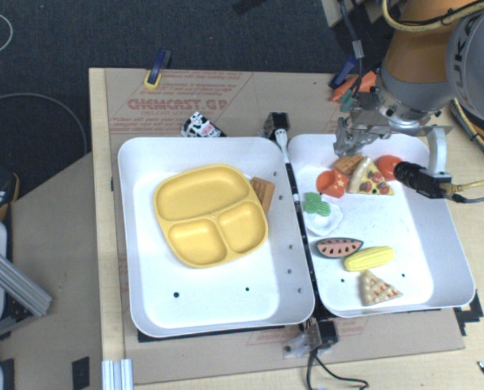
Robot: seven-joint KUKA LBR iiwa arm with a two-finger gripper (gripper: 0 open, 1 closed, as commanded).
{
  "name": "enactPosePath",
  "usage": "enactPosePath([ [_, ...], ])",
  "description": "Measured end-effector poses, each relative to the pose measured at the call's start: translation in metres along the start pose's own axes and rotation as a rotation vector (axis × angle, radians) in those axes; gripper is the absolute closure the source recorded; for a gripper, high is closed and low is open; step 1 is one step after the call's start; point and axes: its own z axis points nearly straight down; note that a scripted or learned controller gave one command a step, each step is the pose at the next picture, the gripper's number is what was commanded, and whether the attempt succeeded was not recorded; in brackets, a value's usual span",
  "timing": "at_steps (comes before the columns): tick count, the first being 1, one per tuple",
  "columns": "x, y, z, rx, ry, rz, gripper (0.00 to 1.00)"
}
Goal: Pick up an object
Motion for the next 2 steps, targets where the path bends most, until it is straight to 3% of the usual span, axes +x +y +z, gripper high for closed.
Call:
enactPosePath([
  [1, 0.051, 0.017, 0.022, 0.003, 0.000, 0.001, 1.00],
  [2, 0.075, 0.030, 0.025, 0.001, -0.002, 0.004, 1.00],
])
